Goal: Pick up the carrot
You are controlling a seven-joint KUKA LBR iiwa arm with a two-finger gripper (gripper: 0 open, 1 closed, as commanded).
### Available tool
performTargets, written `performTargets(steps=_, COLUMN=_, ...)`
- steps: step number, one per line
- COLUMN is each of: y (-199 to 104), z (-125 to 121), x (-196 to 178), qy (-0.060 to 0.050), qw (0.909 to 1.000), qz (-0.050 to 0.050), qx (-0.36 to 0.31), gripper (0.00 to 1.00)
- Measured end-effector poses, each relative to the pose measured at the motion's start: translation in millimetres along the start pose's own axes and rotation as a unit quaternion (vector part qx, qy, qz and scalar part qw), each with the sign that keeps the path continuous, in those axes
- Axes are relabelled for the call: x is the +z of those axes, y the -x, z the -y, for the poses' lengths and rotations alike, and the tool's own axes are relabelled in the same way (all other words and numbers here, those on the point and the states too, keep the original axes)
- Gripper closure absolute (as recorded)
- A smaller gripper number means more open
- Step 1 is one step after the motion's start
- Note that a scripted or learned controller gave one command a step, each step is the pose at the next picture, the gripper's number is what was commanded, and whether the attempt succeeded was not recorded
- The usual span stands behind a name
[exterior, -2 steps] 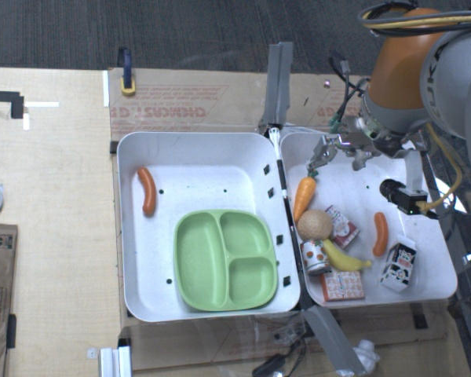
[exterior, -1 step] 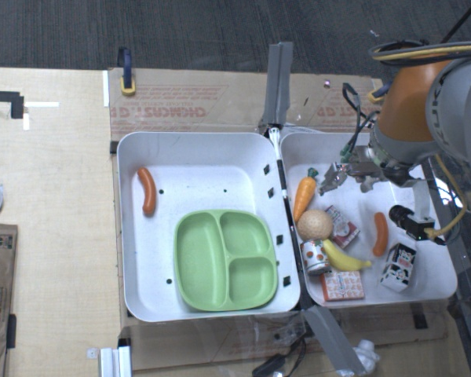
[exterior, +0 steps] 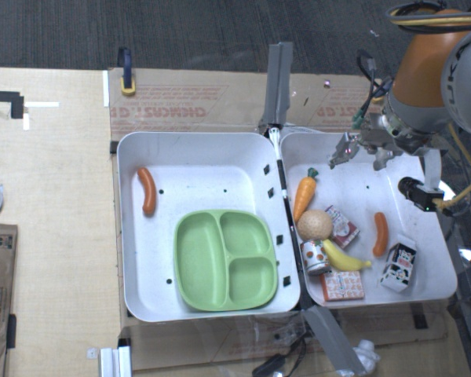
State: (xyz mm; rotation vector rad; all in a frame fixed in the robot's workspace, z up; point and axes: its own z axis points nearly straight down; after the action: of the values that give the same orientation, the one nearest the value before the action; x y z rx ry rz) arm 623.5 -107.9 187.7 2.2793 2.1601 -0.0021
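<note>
Camera view, left to right: pale wooden counter (exterior: 47, 210) bearing two shallow white plastic bins side by side. Left white bin (exterior: 133, 234) holding a smooth orange-red sausage (exterior: 147, 191) near its left wall, long axis roughly vertical in the picture, and a glossy green three-compartment plate (exterior: 225, 259) toward the near edge. Right white bin (exterior: 353, 183) holding the tapered orange carrot with green leafy top (exterior: 303, 196), just beside the dividing wall, long axis steeply slanted, green top toward the far side and slightly right, narrow tip toward the near side. Directly below the tip, a round tan matte ball-like item (exterior: 315, 225), then a curved yellow banana (exterior: 344, 258), a small printed can (exterior: 314, 258), a flat red-and-white printed box (exterior: 343, 287), a second small orange-red sausage (exterior: 381, 233) and a black-and-white printed carton (exterior: 398, 266). Metal two-finger gripper (exterior: 347, 149) over the far edge of the right bin, well apart from the carrot, nothing between its fingers; spread of the fingers not possible to tell.
</note>
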Motion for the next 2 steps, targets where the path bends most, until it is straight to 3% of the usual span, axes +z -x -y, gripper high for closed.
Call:
performTargets(steps=1, y=-2, z=-26, x=-46, qy=0.000, qw=0.9980, qz=0.000, qx=-0.064, gripper=0.00)
performTargets(steps=2, y=-8, z=-35, x=74, qy=-0.001, qw=0.9953, qz=-0.001, qx=-0.097, gripper=0.00)
